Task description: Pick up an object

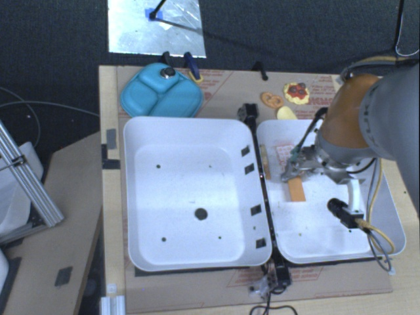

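Grey arm (392, 113), orange band (351, 113), black cables (375, 182)

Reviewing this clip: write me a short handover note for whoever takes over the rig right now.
Gripper: low in the right bin, just above the orange block; nothing seen between its fingers.
Things: orange block lies on the right bin's floor, near its left wall. Left bin has a small dark item. Blue tray and small toys sit behind the bins.
Done: no pick yet.
Left: grasp and lift an object.
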Robot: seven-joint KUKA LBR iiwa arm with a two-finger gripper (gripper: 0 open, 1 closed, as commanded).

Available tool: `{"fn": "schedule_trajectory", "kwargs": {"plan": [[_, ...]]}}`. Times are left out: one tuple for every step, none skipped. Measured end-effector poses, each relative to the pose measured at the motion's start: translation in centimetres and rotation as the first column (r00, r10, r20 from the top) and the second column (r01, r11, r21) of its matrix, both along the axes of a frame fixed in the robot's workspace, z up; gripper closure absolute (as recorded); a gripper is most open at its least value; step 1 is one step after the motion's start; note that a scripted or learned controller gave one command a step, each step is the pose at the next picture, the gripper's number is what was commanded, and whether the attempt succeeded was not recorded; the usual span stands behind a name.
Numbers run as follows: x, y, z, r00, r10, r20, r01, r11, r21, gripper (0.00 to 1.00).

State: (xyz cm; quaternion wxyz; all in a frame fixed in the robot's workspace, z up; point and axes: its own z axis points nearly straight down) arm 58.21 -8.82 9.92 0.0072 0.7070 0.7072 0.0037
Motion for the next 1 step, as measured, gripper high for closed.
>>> {"fn": "schedule_trajectory", "kwargs": {"plan": [[-5.31,5.43,8.96,1.000,0.007,-0.012,-0.007,1.000,0.007,1.00]]}}
